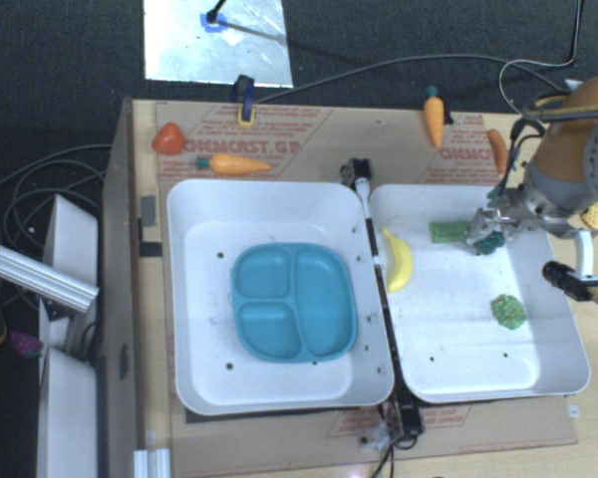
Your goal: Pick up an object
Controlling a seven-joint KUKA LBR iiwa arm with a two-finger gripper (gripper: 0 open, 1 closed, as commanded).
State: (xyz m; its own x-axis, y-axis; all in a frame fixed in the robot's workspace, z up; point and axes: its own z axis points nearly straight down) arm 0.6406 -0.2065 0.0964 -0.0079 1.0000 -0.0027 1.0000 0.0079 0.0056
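Blue plastic divided plate (294,302) lies in the left bin (194,217); nearer right, a knobbly green lump (508,311) rests in the right bin (558,366). Farther back lie a curved yellow banana (399,260) and a flat green block (447,231), which the gripper (483,235) touches, finger spread indiscernible.

Two white bins (279,202) (side by side), one blue tray (293,302), one banana (398,260)

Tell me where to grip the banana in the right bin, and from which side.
Likely best across the middle of the banana, from straight above. It lies flat and curved, close beside the left wall of the right bin, so fingers should close across its narrow width, along the wall rather than toward it.
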